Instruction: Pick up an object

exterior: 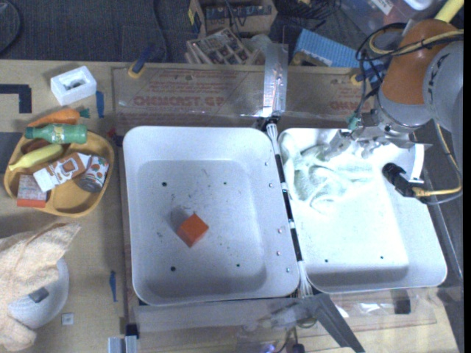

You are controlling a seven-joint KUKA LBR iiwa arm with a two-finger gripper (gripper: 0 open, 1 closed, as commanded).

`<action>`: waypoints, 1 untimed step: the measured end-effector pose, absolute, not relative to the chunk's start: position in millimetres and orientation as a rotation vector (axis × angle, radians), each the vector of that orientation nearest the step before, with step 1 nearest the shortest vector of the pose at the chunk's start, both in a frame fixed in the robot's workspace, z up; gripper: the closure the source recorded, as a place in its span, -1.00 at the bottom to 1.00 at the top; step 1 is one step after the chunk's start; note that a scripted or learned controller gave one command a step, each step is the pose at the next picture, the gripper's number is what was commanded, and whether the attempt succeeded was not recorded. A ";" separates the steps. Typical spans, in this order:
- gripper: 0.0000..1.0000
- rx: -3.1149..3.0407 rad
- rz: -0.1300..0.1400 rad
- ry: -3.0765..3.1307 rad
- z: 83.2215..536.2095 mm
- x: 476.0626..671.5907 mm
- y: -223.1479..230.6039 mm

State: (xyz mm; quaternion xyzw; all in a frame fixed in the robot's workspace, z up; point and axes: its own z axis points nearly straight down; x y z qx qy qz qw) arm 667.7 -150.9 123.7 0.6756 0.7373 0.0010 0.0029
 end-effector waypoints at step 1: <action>-1.00 2.100 0.009 2.323 90.6 646.9 -99.8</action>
